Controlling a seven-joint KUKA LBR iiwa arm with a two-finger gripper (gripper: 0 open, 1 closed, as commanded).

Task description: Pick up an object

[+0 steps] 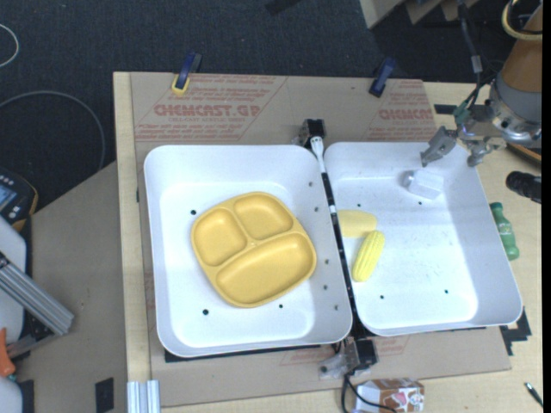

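Overhead, the claw (454, 147) is hovering with fingers spread, gripping nothing, above the right bin's (482, 308) far edge, just beside a small white block (424, 184).

Yellow divided plate (252, 248) glossy smooth plastic; white bins (164, 231) matt plastic; corn cob (368, 255) bumpy.

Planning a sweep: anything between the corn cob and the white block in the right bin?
Camera view: bare bin floor between corn cob and white block; a yellow piece sits beside the cob.
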